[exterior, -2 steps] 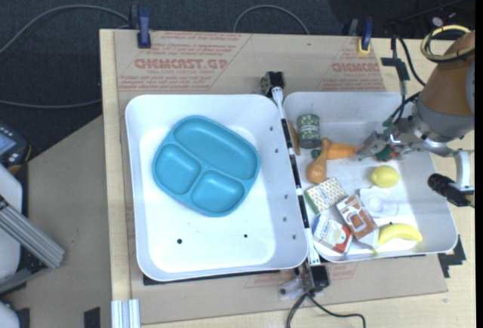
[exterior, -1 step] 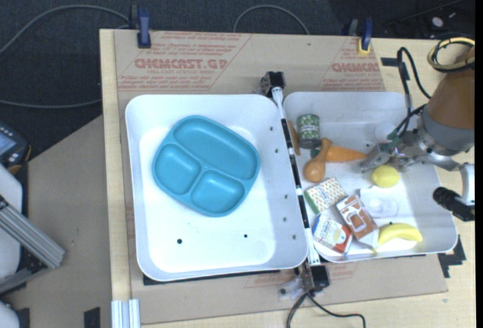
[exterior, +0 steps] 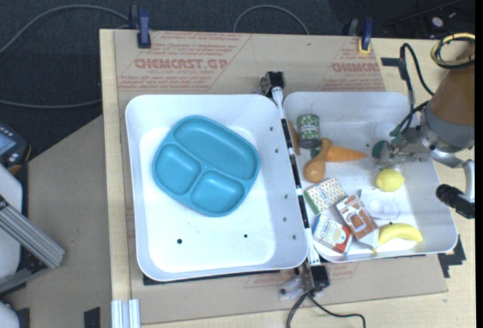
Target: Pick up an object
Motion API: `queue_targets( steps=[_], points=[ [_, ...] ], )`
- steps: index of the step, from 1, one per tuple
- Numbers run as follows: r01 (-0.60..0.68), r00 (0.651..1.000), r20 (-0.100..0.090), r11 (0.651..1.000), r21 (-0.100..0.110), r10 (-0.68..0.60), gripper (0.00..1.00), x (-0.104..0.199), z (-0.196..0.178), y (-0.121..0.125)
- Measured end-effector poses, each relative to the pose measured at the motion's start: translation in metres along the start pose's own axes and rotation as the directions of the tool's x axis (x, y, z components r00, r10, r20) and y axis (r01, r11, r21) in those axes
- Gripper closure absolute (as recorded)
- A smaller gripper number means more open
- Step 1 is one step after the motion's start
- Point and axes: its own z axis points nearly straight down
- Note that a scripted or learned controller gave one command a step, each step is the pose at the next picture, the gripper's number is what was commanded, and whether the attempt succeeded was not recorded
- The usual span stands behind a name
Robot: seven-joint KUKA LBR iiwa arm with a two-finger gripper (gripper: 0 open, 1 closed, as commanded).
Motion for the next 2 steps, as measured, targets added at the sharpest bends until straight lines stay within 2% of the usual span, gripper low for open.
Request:
queue_targets(
  steps=[1,2],
  points=[
    [0.0,1.0,0.0,1.0,0.001,0.0,0.0,0.0,0.001,0.0],
    [0.001,1.0,-0.003,1.0,0.004,-0.001,0.0,0.0,0.011,-0.026]
  ],
)
